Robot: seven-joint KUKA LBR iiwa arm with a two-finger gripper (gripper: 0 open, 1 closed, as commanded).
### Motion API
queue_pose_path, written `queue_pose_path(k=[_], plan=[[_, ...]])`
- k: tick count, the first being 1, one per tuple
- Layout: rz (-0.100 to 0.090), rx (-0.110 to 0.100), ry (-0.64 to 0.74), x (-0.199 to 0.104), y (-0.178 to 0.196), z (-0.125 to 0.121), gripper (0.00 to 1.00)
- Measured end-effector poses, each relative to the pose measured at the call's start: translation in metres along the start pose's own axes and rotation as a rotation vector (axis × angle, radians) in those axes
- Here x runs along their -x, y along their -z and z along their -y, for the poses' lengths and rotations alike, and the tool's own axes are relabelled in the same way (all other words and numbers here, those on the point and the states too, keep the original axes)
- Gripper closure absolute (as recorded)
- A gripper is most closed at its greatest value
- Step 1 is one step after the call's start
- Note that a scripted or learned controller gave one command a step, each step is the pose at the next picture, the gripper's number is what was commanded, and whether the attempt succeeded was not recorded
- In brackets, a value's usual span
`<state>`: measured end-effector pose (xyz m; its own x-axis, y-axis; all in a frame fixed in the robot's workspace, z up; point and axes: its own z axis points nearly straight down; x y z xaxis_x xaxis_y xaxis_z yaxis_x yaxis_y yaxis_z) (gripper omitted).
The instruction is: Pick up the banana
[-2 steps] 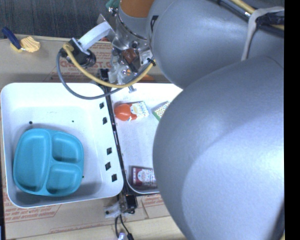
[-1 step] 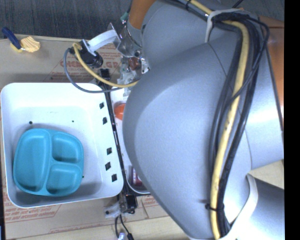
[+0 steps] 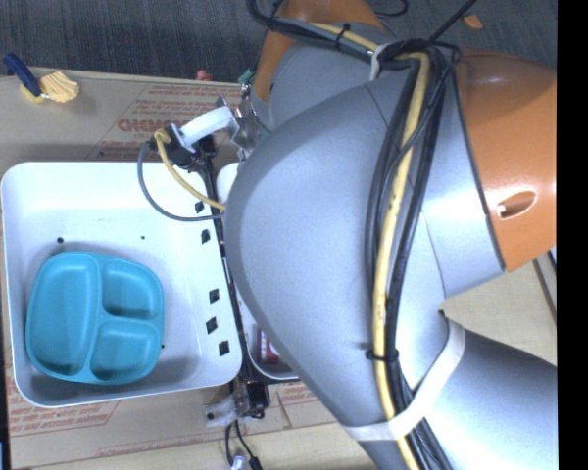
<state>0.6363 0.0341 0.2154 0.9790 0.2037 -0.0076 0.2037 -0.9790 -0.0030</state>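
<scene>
The grey arm [image 3: 353,262] filled the middle and right of the frame, covering the right-hand bin. The left bin [image 3: 39,189] at lower left held a blue divided plate [image 3: 95,316]. The banana could not be found, likely hidden under the arm, and the gripper's state could not be told. A banana would likely be light, soft and easily bruised, best grasped across its middle.

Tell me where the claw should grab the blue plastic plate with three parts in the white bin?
Probably the raised rim at the right edge of the blue plastic three-part plate, coming straight down from above. It lies flat in the shallow white bin and looks too wide to span, so the thin rim suits best. Bare bin floor lies beside that edge.
</scene>
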Motion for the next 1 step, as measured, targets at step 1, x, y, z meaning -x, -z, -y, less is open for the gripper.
queue_pose_path(k=[1], plan=[[-0.001, -0.002, 0.078, 0.0500, -0.0249, -0.0726, 1.00]])
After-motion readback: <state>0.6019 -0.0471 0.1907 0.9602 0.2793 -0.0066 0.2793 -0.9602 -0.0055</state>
